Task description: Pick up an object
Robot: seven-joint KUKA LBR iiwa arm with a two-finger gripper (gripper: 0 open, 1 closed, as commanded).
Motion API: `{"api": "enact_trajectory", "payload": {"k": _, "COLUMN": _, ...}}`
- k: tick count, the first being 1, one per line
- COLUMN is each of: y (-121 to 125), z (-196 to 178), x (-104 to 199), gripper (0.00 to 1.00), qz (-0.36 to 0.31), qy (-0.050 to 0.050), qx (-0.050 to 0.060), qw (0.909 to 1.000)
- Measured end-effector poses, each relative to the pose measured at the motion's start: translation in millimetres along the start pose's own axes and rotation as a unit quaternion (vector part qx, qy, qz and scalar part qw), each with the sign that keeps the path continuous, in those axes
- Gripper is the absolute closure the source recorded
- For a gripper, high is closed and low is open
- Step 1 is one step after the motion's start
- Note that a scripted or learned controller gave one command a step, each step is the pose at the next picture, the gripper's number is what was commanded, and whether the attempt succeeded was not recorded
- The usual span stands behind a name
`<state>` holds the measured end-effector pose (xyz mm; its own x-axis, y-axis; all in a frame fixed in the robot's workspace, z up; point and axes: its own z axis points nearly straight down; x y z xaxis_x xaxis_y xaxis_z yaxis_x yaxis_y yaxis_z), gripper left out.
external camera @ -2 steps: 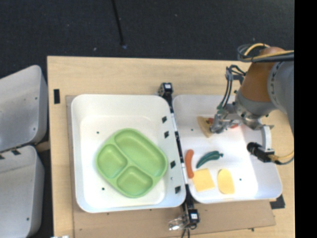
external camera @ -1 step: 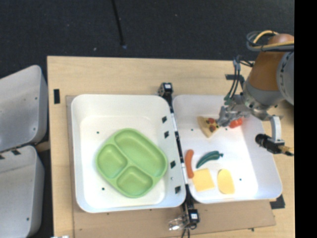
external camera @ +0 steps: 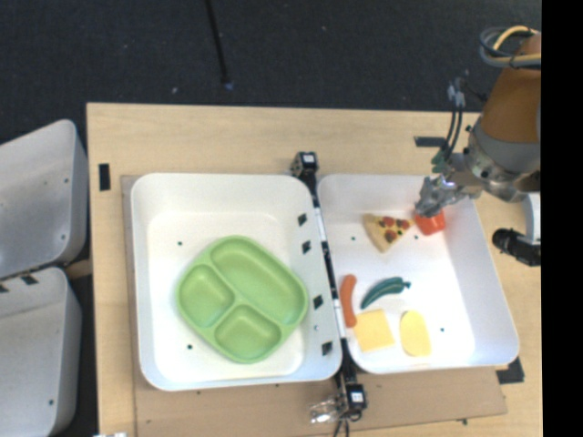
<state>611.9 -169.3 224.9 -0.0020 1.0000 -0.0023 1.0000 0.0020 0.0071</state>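
the pincer (external camera: 434,206) hangs over the upper right part of the right bin (external camera: 474,244), and a small red-orange block (external camera: 431,223) sits directly at its tip. whether the fingers actually close on that block cannot be told from this slant, since the grey wrist covers the block's upper side and the fingertips blur into it. the block is too small and too hidden to give a clear long axis.

just left of it lies a pizza slice (external camera: 386,229), its narrow point aimed down and left, crust toward the pincer. lower in the same bin, a green pepper (external camera: 384,289) lies with its long axis running from lower left to upper right, stem end to the right. an orange-red sausage (external camera: 348,300) lies almost upright along the bin's left wall. a yellow square piece (external camera: 373,330) and a yellow oval piece (external camera: 414,332) rest side by side near the front wall.

the left bin (external camera: 155,235) holds a green divided plate (external camera: 240,298), turned at a slant. the arm's upper part is cut off at the right.
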Motion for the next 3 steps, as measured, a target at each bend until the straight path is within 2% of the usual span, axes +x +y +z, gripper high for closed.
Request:
{"api": "enact_trajectory", "payload": {"k": 1, "y": 1, "z": -37, "x": -2, "gripper": 1.00, "qz": -0.001, "qy": 0.000, "qx": 0.001, "qw": 1.0000}}
{"api": "enact_trajectory", "payload": {"k": 3, "y": 7, "z": -40, "x": 119, "gripper": 1.00, "qz": -0.002, "qy": 0.001, "qx": 0.002, "qw": 1.0000}}
